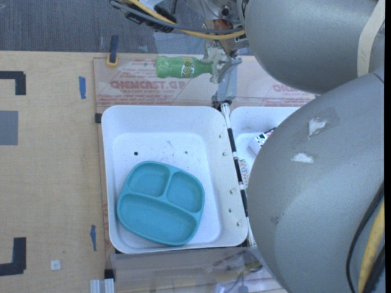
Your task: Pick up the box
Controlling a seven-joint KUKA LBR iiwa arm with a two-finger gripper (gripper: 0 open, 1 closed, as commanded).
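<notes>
Risked a blind miss — arm (317,182) hid right bin (244,140) beside teal tray (160,202); jaws' state couldn't be told.

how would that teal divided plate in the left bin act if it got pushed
The teal divided plate looks like rigid moulded plastic, so probably stiff and light. It lies flat in the left bin, so it would likely slide on that smooth floor rather than tip or roll.

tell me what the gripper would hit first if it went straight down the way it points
Probably the far rim where the two white bins meet, or the printed cardboard just behind; depth is unclear. The green bottle sits beside the gripper.
</notes>
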